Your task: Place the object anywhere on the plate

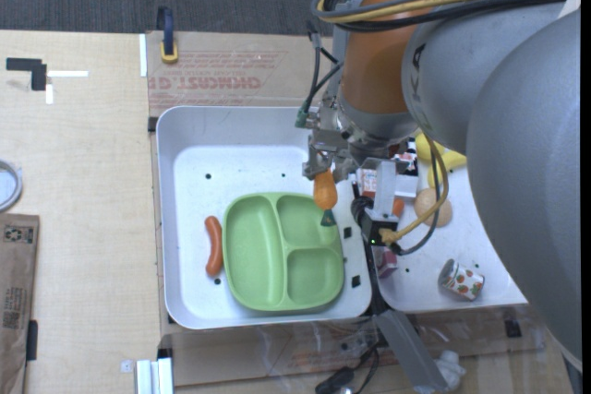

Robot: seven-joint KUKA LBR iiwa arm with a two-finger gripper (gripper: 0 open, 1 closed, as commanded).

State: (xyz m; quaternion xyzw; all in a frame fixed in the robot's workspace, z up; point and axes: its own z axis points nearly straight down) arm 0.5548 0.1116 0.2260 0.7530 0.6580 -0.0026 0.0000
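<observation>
A green plate (277, 254) with three compartments lies in the left bin (185, 171). My gripper (323, 173) hovers over the plate's far right rim. An orange toy carrot (325, 193) hangs between its fingers, green tip pointing down at the plate's rim. The gripper is shut on the carrot. The arm's orange band and grey wrist hide the bin's far right corner.
A red-orange sausage (213, 246) lies in the left bin just left of the plate. The right bin holds a yellow banana (443, 160), a tan egg-like item (434, 209) and a small patterned cup (461, 280). Cables hang down beside the gripper.
</observation>
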